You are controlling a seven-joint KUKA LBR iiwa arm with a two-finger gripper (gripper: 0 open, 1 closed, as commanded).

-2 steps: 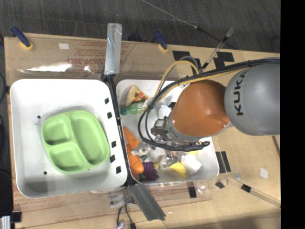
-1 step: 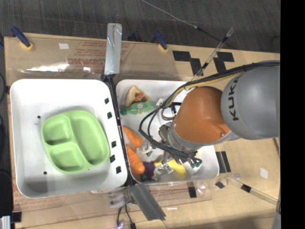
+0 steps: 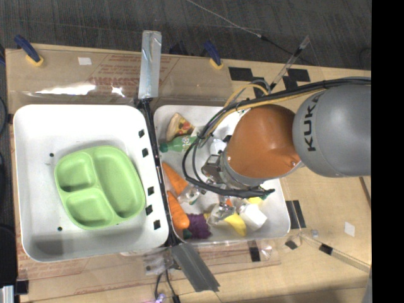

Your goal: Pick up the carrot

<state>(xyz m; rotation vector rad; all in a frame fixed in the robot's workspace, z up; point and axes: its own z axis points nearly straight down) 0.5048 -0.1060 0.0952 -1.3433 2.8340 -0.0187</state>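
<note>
Writing: "KU" in dark letters, likely the start of KUKA, reads sideways on the grey arm just right of its orange band. Faint reddish print on the cardboard behind the bins, too blurred to read. No other legible labels.

Landmark = right bin. Carrot lies inside it, hard against the bin's left wall, approx mid-way along that wall. Long axis runs diagonal: one end up-left near the wall, the other down-right toward the bin's middle. Which end is the tip, can't tell. A 2nd orange veg sits just below it, also by the left wall, axis closer to vertical. Purple grapes at the bin's lower-left corner, touching that 2nd orange piece. Pizza slice at the bin's top-left corner; green bottle-like item just under it. Yellow piece & white block near the bin's bottom edge.

Gripper hangs over the bin's centre-bottom, right of the carrot, not touching it. Claw state: can't tell, wrist & cables cover the tips.

Left of the right bin: 2nd white bin w/ green divided plate.
</note>
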